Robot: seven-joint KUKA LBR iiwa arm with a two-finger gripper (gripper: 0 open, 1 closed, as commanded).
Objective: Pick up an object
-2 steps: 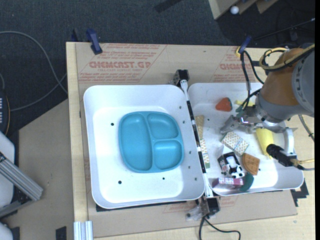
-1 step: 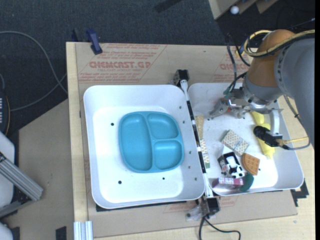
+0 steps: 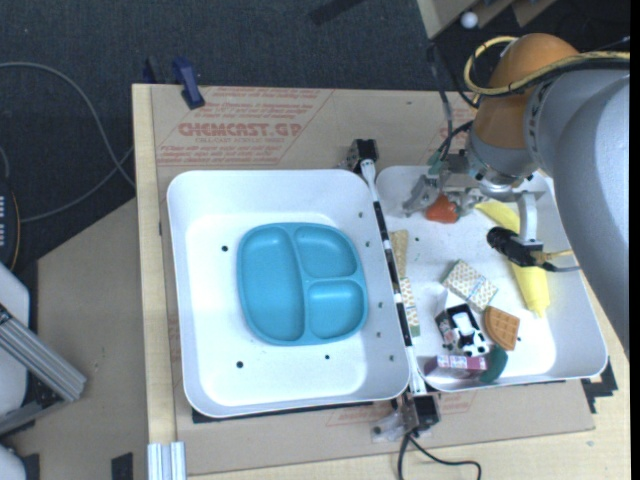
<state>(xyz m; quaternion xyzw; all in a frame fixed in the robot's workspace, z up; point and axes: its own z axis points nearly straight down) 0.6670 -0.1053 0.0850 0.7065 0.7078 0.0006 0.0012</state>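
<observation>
From my end the arm (image 3: 560, 88) is reaching in from the right over the far end of the right bin (image 3: 585, 353), and the gripper (image 3: 440, 196) sits low there with a small orange-red object (image 3: 441, 210) right at its tips, though I honestly can't tell whether it's clamped or apart. The left bin (image 3: 200, 218) has the blue divided plate (image 3: 300, 281) in the middle. The right bin also holds a banana (image 3: 530, 278), a checkered packet (image 3: 469, 283), a waffle-looking piece (image 3: 502, 326) and a little black-and-white toy (image 3: 462, 330) toward the near end.
</observation>
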